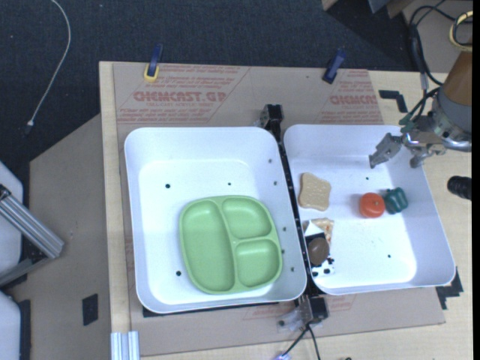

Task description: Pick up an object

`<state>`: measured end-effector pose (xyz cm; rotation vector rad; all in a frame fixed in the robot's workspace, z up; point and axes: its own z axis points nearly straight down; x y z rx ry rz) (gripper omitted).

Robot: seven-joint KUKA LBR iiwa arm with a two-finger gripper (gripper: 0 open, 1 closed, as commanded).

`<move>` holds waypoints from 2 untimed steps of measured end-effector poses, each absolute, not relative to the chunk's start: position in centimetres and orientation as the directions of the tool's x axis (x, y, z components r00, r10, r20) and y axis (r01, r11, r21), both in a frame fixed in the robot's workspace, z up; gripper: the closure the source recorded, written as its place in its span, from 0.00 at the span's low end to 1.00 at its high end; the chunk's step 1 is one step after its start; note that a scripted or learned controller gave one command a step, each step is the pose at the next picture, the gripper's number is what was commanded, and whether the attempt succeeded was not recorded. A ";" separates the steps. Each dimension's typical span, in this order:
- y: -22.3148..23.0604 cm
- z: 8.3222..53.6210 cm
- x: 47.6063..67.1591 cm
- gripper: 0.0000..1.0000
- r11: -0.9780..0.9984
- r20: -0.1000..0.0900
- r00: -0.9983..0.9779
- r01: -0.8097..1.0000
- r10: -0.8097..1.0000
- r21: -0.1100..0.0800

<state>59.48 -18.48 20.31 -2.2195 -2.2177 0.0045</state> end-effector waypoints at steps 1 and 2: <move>-18.5 20.6 59.6 0.00 0.000 0.000 0.000 1.000 1.000 0.001; -18.0 16.1 59.0 0.00 0.000 0.000 0.000 1.000 1.000 -0.001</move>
